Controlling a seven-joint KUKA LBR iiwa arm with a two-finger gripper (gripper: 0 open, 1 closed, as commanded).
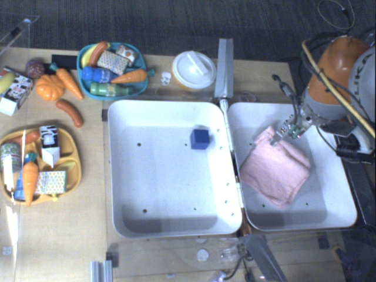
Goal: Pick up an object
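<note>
Claw over the cloth, right bin

Your claw [288, 131] sits at the upper edge of the pink cloth [276, 166]; opening unreadable. Sink into a raised fold before you pinch. Blue cube [200, 138] waits in the left bin [126, 175].

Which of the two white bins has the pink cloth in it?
The right bin, under the pincer, holds the pink cloth; the left bin holds a blue block.

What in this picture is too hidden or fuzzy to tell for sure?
- Gripper over the pink cloth: too small and blurred in the camera view to tell whether it touches or grips the cloth.
- Toy food in the blue basket: heaped together, pieces hiding one another.
- Boxes at the left edge: cut off by the frame.
</note>
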